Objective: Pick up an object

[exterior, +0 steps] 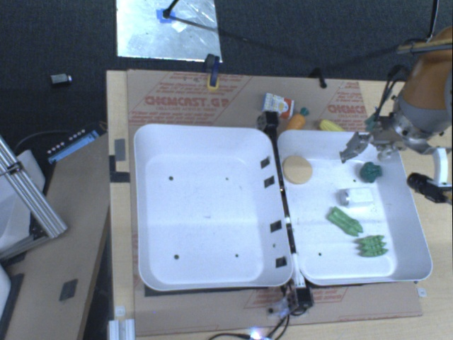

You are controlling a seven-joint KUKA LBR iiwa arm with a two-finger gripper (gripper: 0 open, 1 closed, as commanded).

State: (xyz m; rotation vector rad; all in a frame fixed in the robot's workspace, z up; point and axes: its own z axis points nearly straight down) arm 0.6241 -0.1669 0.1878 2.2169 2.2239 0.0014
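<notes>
Hovering with fingers apart, the end effector hangs just above the dark green object.

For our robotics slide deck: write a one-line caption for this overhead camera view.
Arm's gripper hovers over the right bin, near a dark green object, a tan disc and green vegetables.

You're looking at a robotics lab: white bins sit clamped on a cardboard-covered bench, with aluminium framing, cables and dark carpet around it.
</notes>
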